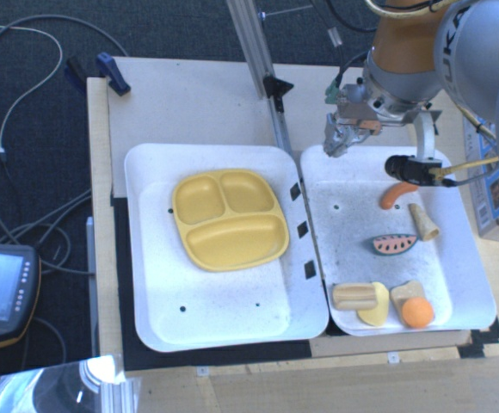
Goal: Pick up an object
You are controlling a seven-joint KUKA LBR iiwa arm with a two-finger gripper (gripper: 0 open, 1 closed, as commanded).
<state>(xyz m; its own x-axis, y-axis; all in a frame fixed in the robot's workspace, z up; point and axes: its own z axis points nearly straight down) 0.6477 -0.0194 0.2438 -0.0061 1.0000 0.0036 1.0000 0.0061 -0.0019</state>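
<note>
My gripper hangs over the far left corner of the right bin, above the bin floor, with nothing visible in it. Toy foods lie in that bin: an orange sausage near the far right, a beige cone just in front of it, and a watermelon slice at mid-right. Along the near edge sit a bread roll, a yellow cheese wedge, a tan chunk and an orange ball. The gripper is well clear of all of them.
A yellow divided plate lies in the left bin. A slanted metal pole rises behind the divide between the bins. A blue clamp sits at the bench's far left corner.
</note>
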